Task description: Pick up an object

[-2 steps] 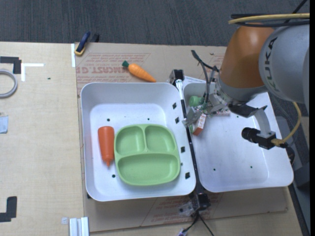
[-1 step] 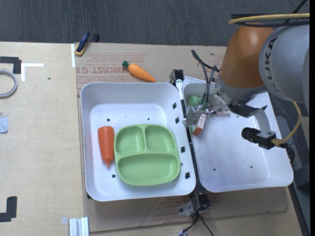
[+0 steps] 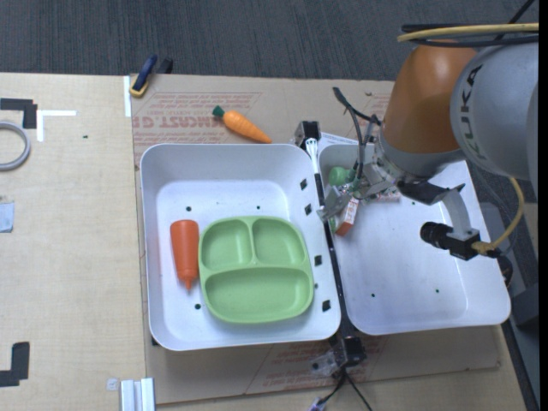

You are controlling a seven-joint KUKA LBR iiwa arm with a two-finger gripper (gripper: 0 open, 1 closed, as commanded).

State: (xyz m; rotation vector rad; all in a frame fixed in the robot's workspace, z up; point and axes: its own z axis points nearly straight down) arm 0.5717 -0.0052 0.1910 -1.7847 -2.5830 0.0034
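A tan wooden counter (image 3: 68, 272) stands before dark grey carpet and carries a brown cardboard sheet (image 3: 197, 110), on which two shallow white bins sit side by side, touching along their inner edges.

Camera view: the left white bin (image 3: 218, 174) contains a light green plastic plate with three compartments (image 3: 255, 269). An orange carrot-shaped toy (image 3: 185, 250) lies just beside the plate's left edge, with its tip pointing toward the near side. A second orange toy carrot with a green top (image 3: 241, 124) lies on the cardboard beyond the left bin. A small blue and yellow object (image 3: 143, 74) lies at the counter's far edge.

The grey arm with its orange band (image 3: 424, 92) reaches in from the right over the right white bin (image 3: 428, 289). The tool (image 3: 347, 202) hangs low over that bin's far left corner. A small green object (image 3: 341, 175) and a small red and white item (image 3: 346, 221) lie there, close by it. Whether the tool is spread or pressed together cannot be determined.
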